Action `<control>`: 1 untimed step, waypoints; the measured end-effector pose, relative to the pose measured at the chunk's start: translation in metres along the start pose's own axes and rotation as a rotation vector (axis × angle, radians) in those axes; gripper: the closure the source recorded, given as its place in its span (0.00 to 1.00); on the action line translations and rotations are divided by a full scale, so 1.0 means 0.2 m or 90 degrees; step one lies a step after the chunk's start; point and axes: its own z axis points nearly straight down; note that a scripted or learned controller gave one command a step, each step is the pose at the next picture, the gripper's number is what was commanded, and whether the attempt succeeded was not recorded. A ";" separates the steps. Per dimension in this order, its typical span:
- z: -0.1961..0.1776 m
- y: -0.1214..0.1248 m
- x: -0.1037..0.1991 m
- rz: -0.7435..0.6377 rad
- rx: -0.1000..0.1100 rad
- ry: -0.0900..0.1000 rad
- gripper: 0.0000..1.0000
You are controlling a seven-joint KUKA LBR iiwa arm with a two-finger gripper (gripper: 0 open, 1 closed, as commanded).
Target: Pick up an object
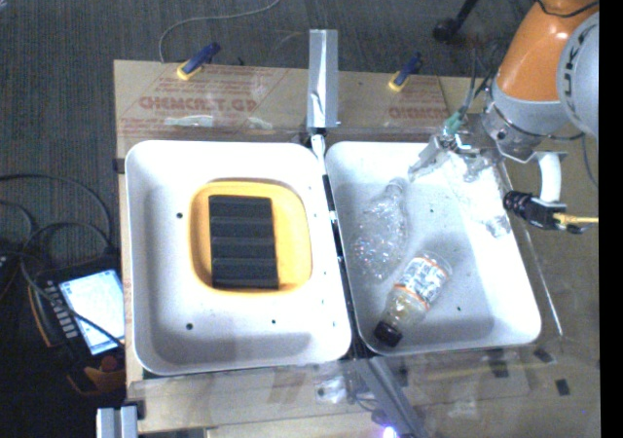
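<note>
From my remote station I saw the gripper point(443, 149) hanging over the far part of the right bin point(506, 314), near its back wall, with the grey arm and its orange band point(540, 37) reaching in from the right. Its two thin fingers point(425, 163) looked spread apart, with nothing between them. Just below and to the left of the fingertips lay a crumpled clear plastic bottle point(380, 227), stretched along the bin's left side close to the divider. Nearer the front of the same bin lay a second bottle with a printed label and a dark cap point(414, 288), on its side at a slant, cap pointing toward the front-left corner; it sat just beside the crumpled one, though I could not tell whether they touched. The left bin point(156, 319) held a yellow tray-like object with a black ribbed insert point(243, 241), sitting flat near the middle, well apart from the gripper.
</note>
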 end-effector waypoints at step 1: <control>0.28 -0.29 -0.13 -0.020 0.000 -0.001 0.00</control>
